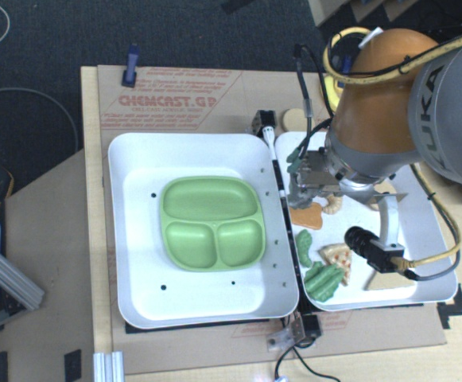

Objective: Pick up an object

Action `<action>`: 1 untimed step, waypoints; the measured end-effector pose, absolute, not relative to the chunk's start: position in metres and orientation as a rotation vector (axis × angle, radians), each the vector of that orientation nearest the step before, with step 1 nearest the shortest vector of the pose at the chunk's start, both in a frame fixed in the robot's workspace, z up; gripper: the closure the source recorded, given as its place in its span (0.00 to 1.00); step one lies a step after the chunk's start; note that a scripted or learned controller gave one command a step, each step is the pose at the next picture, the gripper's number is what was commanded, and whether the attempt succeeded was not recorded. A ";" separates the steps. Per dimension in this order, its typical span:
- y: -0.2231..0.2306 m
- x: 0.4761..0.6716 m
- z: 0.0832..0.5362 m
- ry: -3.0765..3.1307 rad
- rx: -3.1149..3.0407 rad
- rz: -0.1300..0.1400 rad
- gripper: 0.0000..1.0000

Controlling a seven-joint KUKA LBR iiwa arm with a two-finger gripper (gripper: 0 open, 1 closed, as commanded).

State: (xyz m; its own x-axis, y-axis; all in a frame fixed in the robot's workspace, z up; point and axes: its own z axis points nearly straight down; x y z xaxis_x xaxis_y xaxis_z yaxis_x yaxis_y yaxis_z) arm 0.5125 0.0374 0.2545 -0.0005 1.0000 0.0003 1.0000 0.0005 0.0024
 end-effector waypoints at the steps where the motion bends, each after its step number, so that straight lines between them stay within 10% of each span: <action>1: 0.001 0.495 0.361 2.214 2.219 0.009 1.00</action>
